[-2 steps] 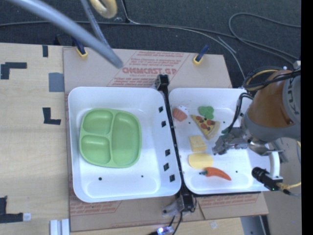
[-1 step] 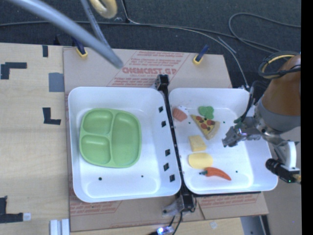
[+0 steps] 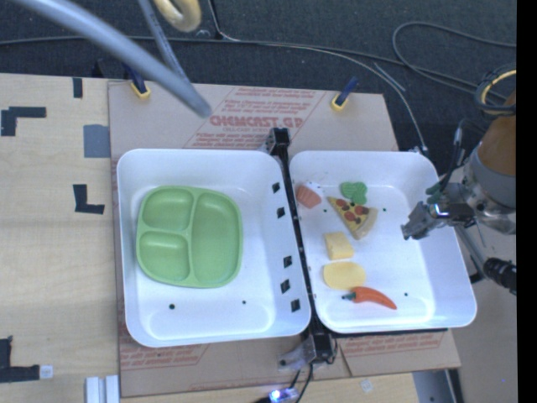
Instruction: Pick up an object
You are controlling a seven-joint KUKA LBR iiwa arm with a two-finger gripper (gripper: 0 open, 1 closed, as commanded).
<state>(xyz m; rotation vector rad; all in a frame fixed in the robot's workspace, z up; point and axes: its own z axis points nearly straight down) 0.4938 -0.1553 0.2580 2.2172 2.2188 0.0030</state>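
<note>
My gripper (image 3: 417, 226) hung over the right rim of the right bin (image 3: 436, 309), reaching in from the right with my grey wrist and orange band behind it. Its dark tip pointed left toward the bin's bare floor. Whether it was released or clenched I could not tell; it was too dark and small to read. Nothing showed in its grasp.

The things I could pick all lay in the left half of the right bin, well apart from my gripper. Near the top sat a green broccoli (image 3: 354, 191), touching the upper edge of a pizza slice (image 3: 354, 217) whose point aimed down and right. Left of them, close to the divider, lay a small pink piece (image 3: 309, 196). Below the pizza sat a pale yellow cube (image 3: 339, 246), and just under it a rounder yellow piece (image 3: 344, 274). At the bottom lay an orange carrot (image 3: 371, 297) with a green end on its left, just beside the round yellow piece.

The left bin (image 3: 260, 309) held a green tray (image 3: 190, 236) with three compartments, flat on its floor toward the left side. Both bins rested on a brown cardboard sheet (image 3: 252, 112) on the bench, with black cables (image 3: 403, 65) trailing over the dark surface behind.
</note>
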